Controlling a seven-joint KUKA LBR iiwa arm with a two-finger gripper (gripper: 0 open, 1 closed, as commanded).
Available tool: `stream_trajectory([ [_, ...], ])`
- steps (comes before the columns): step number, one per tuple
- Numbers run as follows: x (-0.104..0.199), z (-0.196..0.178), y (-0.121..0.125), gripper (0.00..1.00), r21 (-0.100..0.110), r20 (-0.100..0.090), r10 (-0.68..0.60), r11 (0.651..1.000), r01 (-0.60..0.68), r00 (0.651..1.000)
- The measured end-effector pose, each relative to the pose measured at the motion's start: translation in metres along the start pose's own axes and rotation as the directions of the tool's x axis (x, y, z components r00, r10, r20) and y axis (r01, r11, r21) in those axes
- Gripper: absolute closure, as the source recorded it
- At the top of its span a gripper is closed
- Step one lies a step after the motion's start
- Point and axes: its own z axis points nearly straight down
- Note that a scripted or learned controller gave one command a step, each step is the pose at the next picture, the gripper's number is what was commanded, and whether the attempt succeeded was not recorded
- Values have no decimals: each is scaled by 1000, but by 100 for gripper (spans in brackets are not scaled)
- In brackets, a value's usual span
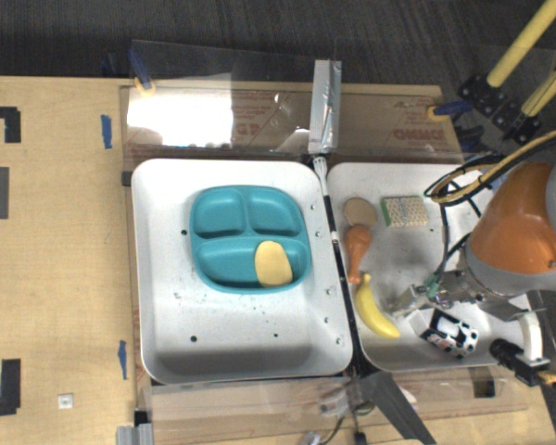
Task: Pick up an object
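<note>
Reaching into the right bin (417, 182) from the right edge, with the grey arm and its orange band (521, 225) low over the bin's near corner and the jaws (426, 293) down among cables just right of a banana (374, 313); whether wide or narrow cannot be told at this slant, and nothing seen between them. Candidates for picking: the banana, lying along the bin's left wall near the front; an orange carrot-like piece (357, 248) just behind it; a tan rounded item (358, 212) further back; a green perforated pad (406, 211) near the far wall; a small black-and-white toy (449, 334) at the front, close beneath the wrist. Left bin (167, 323) carrying a teal divided plate (246, 235) with a yellow oval piece (273, 263) in its near-right compartment, well apart from the arm. Best practice, as a judgement: committing to the nearest free-standing target, probably the banana; centring over its thickest stretch, closing across the narrow width rather than along the curve, descending straight, keeping clear of the bin wall and the carrot-like piece, then lifting vertically before any sideways travel. Risk: the curved fruit rolling toward the wall.
</note>
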Motion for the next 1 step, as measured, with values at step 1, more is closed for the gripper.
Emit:
stream_trajectory([
  [1, 10, 0, 38, 0, -1, 1, 59, 998, -59, 998],
])
